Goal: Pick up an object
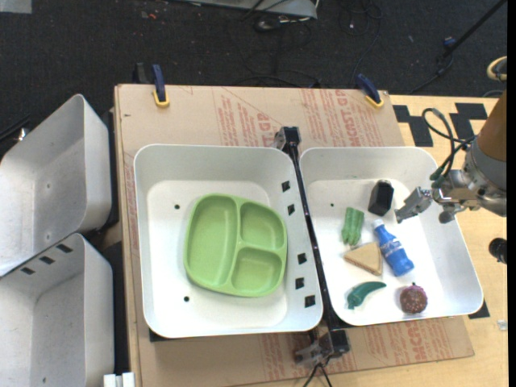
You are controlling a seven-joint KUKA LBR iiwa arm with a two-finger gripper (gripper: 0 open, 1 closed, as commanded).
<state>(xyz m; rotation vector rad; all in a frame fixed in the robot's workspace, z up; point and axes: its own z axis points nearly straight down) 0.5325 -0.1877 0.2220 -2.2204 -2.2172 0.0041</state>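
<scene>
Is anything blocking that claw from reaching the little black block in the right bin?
Nothing visible does. The gripper hangs just right of the black block, with bare bin floor between them. The blue bottle and green piece lie lower down, out of the way.

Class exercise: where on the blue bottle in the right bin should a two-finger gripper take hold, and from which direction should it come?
Probably across the blue bottle's body at mid-length, coming down from above. It lies flat, long axis slanting up-left, so the fingers would best close across its narrow width. The tan wedge crowds its left side.
</scene>
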